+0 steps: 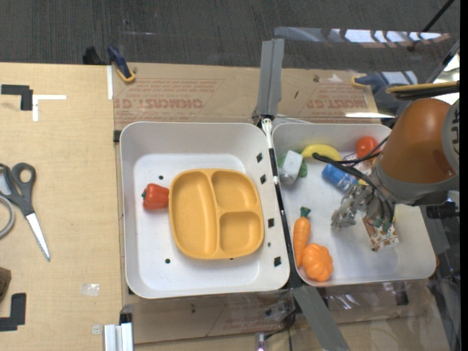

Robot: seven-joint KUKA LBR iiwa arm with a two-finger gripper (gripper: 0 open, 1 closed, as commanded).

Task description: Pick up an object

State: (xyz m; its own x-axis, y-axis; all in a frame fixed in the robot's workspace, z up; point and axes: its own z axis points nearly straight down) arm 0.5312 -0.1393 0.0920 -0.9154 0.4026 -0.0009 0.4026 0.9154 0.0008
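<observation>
My gripper (362, 216) hangs low over the right bin (409, 269), in its right half, below the arm's orange band (415, 151). A small colourful packet (385, 235) lies just right of the gripper, touching or very close to it. A blue object (336, 175) sits just up and left of the gripper, partly under the wrist cables. Further left in the same bin lie a carrot (301, 234) and an orange pumpkin (317, 262). A yellow banana (322, 152), a white and green item (292, 165) and a red-orange item (365, 147) lie along the far side.
The left bin (139, 218) holds a yellow divided plate (216, 213) and a red pepper (155, 195) at the plate's left. Scissors (26, 203) lie on the bench far left. A grey bar (269, 79) stands behind the gap between the bins.
</observation>
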